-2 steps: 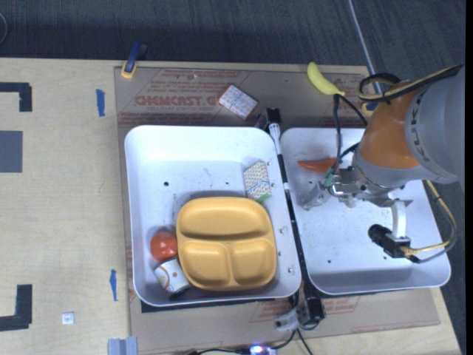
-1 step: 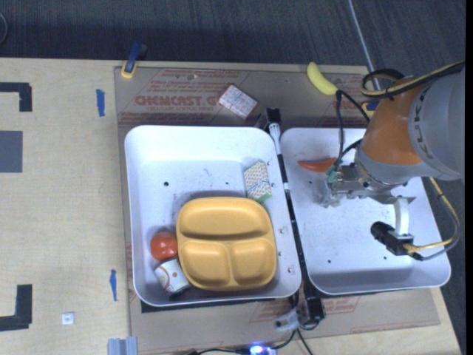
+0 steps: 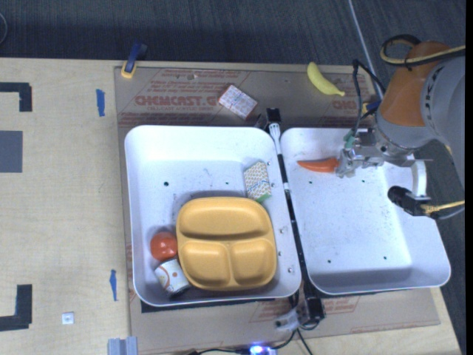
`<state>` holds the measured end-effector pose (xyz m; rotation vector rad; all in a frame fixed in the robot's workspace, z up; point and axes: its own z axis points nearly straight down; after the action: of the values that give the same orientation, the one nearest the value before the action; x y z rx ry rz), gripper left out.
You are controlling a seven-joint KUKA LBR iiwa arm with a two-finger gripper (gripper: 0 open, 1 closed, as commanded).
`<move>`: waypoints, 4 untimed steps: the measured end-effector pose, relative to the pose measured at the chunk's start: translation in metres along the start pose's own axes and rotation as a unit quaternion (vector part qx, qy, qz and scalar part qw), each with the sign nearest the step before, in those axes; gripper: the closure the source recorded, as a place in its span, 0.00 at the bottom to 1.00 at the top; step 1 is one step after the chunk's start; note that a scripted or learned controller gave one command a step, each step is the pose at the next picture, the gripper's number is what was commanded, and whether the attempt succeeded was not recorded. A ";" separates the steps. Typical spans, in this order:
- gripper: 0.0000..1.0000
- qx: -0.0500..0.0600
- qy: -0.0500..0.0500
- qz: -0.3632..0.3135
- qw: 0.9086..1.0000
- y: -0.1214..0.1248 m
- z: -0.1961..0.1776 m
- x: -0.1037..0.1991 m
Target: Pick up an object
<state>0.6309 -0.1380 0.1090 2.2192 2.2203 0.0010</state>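
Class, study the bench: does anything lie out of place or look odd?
Yes. A yellow banana and a small patterned packet lie on the brown board behind the bins, outside them. In the left bin, the yellow tray sits slightly askew.

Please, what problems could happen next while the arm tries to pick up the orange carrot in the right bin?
1. The claw meets the orange carrot-shaped toy only at its thick end, so the toy may pivot or slip out when lifted.
2. The carrot lies close to the back wall of the right white bin; a small push could wedge it against that wall.
3. Dark cables hang near the wrist and might snag during movement.
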 end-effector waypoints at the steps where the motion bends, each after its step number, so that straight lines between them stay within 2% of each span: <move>1: 1.00 0.002 0.001 0.000 1.000 -0.108 -0.076 0.094; 2: 1.00 0.001 0.000 0.000 1.000 -0.037 -0.068 0.046; 3: 1.00 0.002 0.001 -0.001 1.000 -0.091 -0.107 0.077; 4: 0.00 0.002 0.001 0.000 1.000 -0.091 -0.107 0.077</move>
<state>0.5398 -0.0610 0.2161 2.2216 2.2248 -0.0009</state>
